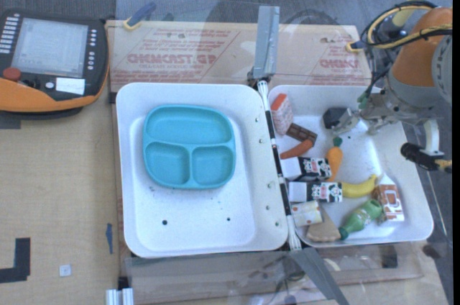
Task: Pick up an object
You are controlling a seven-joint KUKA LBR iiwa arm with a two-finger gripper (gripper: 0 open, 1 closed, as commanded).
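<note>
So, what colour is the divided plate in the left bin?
Light blue plate, clearest in the camera view.

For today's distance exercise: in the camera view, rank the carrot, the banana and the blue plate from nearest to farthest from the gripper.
Measured from the gripper:
1. Carrot, just below-left of it in the right bin.
2. Banana, lower in the same bin.
3. Blue plate, far left, in the left bin.

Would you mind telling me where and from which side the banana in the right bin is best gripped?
Probably the banana is best gripped at mid-length from straight above, fingers closing across its narrow width. It lies flat, curved, with bare bin floor on its upper side. The cow-print carton touches its left end and the green bottle crowds below.
</note>
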